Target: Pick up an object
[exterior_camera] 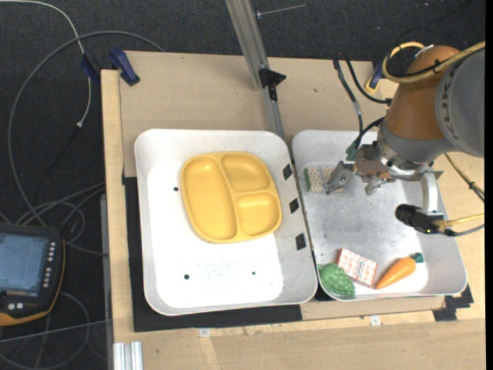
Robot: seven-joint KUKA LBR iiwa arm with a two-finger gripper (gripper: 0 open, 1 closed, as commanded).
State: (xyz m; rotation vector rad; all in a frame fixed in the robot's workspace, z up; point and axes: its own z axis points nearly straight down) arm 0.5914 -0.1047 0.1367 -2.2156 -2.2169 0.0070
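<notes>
My gripper [354,180] hangs over the upper part of the right bin [339,226], its two dark fingers spread apart with nothing between them. Just left of it a small green-and-white packet [314,177] lies by the bin's upper left wall. Along the bin's front edge lie a green leafy toy [337,280], a red-and-white patterned box [357,267] and an orange carrot [398,271] with a green top. All three sit well below the gripper.
The left bin [162,206] holds a yellow three-compartment plate [229,195]. A metal post [250,29] rises at the back between the bins. Cables [350,91] trail behind the right bin, and a black part [416,217] sticks out below the wrist.
</notes>
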